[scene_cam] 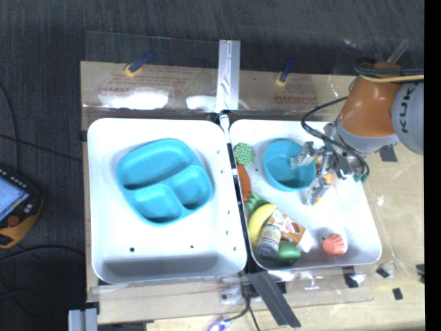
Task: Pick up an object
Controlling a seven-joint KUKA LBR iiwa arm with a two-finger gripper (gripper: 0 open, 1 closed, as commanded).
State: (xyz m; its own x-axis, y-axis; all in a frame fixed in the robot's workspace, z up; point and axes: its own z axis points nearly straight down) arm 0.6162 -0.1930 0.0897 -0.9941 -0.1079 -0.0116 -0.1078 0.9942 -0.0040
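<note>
You see left bin (103, 185) holding blue divided tray (164, 179). Right bin (358, 219) holds blue bowl (286, 165), banana (259, 221), small can (270, 241), orange piece (333, 244); items along left wall crowded, hard to identify. Hand (318, 174) at bowl's right rim; finger state unclear, nothing visibly pinched.

The arm (386, 112) reached in from the right of the camera view, its orange band sitting high and broad just above the grey wrist. From there the wrist angled down and to the left, ending in the gripper (311, 174). Its metal fingers (302, 158) pointed down and leftward, with cables looped around the wrist; their spread could not be made out.
</note>
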